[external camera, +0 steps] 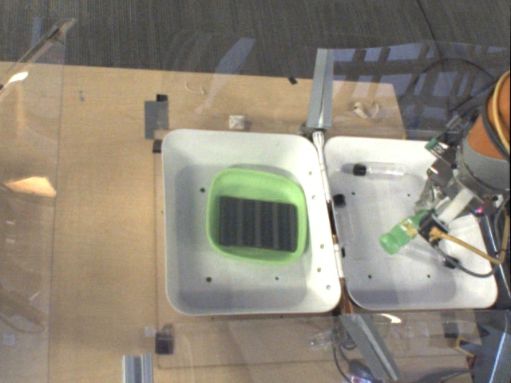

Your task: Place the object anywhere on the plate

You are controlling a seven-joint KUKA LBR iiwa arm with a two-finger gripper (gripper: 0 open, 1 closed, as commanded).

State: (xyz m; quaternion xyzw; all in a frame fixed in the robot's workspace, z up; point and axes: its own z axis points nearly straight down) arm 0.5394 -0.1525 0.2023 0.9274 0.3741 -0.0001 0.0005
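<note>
A green plate [214, 214] sits in the left bin [182, 278], and a dark ridged block [257, 223] lies flat on it. In the right bin [479, 294] a small green object [396, 237] with a pale yellowish end lies tilted on the floor. My gripper [424, 217] hangs low over the right bin, just up and to the right of that green object, at its pale end. Whether it touches or grips the object cannot be made out.
A clear tube with a black cap [375, 168] lies near the right bin's far wall. A small black piece [338, 200] rests by that bin's left wall. The raised divider [326, 214] between the bins separates the gripper from the plate.
</note>
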